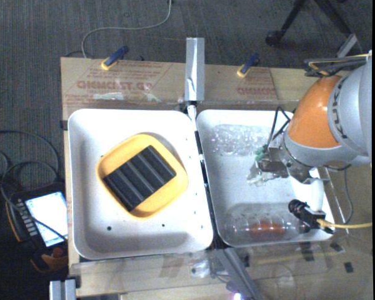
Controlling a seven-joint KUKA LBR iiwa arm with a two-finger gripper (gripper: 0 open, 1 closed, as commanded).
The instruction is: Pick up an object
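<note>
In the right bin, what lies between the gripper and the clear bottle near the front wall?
The camera view shows bare white bin floor between the gripper and the clear bottle; nothing else lies on that stretch.

"KUKA" on the arm [356, 114]

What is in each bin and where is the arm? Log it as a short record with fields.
left bin: yellow tray with black ribbed insert, lying at a slant near the middle
right bin: clear crinkled plastic piece at the far end; clear bottle with an orange-brown part inside lying at the near end
arm: reaches in from the right, over the right bin
pincer: low over the right bin's middle; grip state unclear
</note>
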